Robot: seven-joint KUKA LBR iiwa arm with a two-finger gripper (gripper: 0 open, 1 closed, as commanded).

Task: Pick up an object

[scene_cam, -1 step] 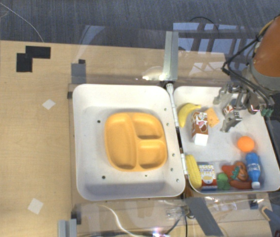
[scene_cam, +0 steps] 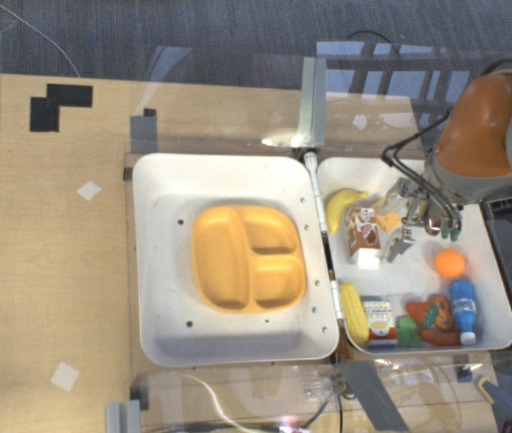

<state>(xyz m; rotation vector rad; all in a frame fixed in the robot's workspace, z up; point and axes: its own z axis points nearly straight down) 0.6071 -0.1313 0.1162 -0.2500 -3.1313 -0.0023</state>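
Observation:
My gripper (scene_cam: 399, 243) hangs over the middle of the right bin (scene_cam: 499, 282), reached in from the right under the orange wrist band (scene_cam: 481, 129). Its fingers look open with nothing between them. Just left of it lie a brown snack packet (scene_cam: 362, 228) and a small white block (scene_cam: 367, 260). A yellow banana (scene_cam: 341, 206) lies further left by the bin wall. An orange ball (scene_cam: 450, 262) sits to the right of the gripper, with a blue bottle (scene_cam: 462, 309) below it.
Along the right bin's front edge lie a corn cob (scene_cam: 353, 309), a small carton (scene_cam: 379, 321), a green piece (scene_cam: 406, 330) and red items (scene_cam: 432, 318). The left bin (scene_cam: 161, 242) holds a yellow divided plate (scene_cam: 247, 258).

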